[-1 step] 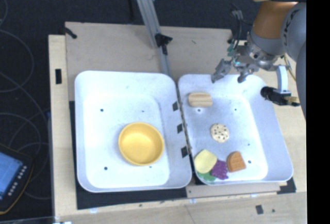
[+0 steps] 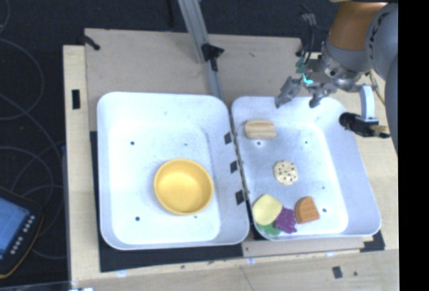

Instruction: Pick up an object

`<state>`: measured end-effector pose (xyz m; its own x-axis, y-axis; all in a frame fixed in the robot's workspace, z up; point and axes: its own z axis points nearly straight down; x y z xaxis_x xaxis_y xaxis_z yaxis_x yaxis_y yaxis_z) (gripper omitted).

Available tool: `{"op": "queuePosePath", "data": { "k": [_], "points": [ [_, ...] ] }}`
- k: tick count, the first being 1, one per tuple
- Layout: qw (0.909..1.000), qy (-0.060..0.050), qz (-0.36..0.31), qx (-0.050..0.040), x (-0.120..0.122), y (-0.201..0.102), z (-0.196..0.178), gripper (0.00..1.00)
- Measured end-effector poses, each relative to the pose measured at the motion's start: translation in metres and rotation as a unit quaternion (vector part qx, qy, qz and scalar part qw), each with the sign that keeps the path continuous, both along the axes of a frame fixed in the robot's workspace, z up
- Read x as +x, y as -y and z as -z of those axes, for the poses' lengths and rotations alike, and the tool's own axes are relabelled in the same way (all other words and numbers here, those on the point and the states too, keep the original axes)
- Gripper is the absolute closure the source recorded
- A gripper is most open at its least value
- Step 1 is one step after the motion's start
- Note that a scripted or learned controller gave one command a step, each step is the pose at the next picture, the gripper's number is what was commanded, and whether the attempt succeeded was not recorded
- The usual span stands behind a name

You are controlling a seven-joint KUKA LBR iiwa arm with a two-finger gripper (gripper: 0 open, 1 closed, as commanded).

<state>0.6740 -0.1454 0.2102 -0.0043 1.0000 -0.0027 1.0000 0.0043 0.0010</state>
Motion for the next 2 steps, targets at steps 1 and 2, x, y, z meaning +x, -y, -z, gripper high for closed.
{"op": "queuePosePath", "data": {
  "k": [1,2],
  "points": [
    [1.0000,-0.003,0.002,0.0000,-0.010,-0.002,0.056,0.00],
    [1.0000,-0.001,0.003,-0.0001,-0.011,0.000,0.108,0.00]
  ]
}}
